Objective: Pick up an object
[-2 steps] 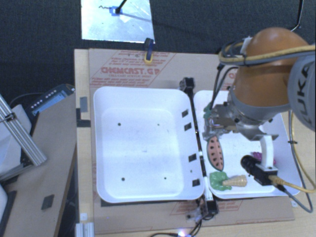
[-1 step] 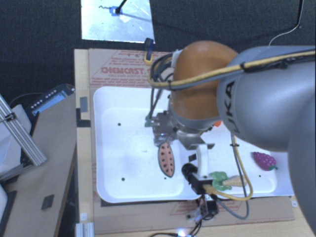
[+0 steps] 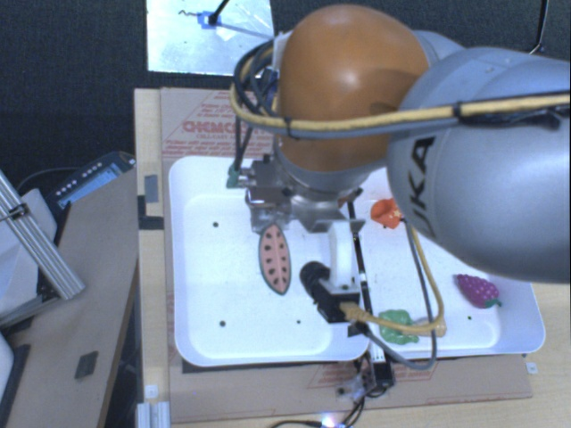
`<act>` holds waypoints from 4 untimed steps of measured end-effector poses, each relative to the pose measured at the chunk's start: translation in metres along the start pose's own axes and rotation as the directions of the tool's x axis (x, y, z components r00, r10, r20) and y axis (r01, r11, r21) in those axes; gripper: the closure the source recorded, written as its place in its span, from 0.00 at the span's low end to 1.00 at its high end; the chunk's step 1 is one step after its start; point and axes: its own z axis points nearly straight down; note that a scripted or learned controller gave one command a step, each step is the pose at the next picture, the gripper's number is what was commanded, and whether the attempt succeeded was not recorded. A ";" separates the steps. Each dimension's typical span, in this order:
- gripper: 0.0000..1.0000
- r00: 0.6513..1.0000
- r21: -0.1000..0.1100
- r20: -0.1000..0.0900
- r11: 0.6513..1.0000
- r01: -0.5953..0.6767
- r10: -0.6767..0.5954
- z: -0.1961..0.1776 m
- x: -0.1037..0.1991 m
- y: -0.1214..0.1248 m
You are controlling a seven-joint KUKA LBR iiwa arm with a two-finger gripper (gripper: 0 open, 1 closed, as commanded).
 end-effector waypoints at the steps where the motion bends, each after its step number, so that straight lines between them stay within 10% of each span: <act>1: 1.00 1.000 0.009 0.008 1.000 -0.016 0.016 0.021 -0.066 -0.001; 3: 1.00 1.000 0.001 0.003 1.000 -0.005 0.005 -0.126 0.013 0.048; 4: 1.00 1.000 0.003 0.001 1.000 -0.004 0.004 -0.187 0.013 -0.001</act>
